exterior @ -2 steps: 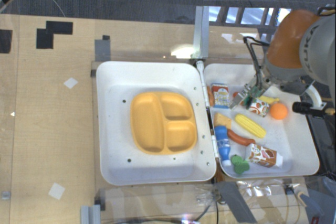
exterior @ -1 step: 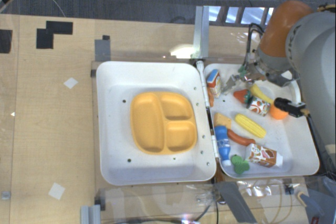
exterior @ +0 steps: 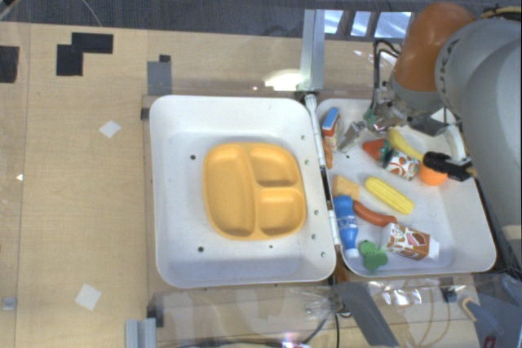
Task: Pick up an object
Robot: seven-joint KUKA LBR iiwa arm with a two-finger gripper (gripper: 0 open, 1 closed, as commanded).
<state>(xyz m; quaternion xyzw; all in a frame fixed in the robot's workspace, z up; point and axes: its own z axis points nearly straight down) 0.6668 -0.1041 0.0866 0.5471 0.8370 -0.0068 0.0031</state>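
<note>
My gripper (exterior: 352, 134) hangs low over the back of the right bin (exterior: 465, 257), below the grey arm with its orange band (exterior: 424, 45). Its two metal fingers (exterior: 344, 140) stand apart and open, with nothing between them. Just left of them lies a blue and orange bottle (exterior: 329, 126). To the right are a red piece (exterior: 373, 148), a banana (exterior: 404, 144), a red and white can (exterior: 402, 167) and an orange (exterior: 432, 173). Nearer the front lie a corn cob (exterior: 387, 194), a hot dog (exterior: 375, 216), a blue bottle (exterior: 346, 226), a green broccoli (exterior: 373, 257) and a small carton (exterior: 406, 242).
The left bin (exterior: 179, 240) holds a yellow divided plate (exterior: 253, 190). A ridge between the bins (exterior: 322, 175) runs just left of the gripper. The arm's grey body (exterior: 489, 94) covers the right bin's back right corner. A metal post (exterior: 314, 45) stands behind the bins.
</note>
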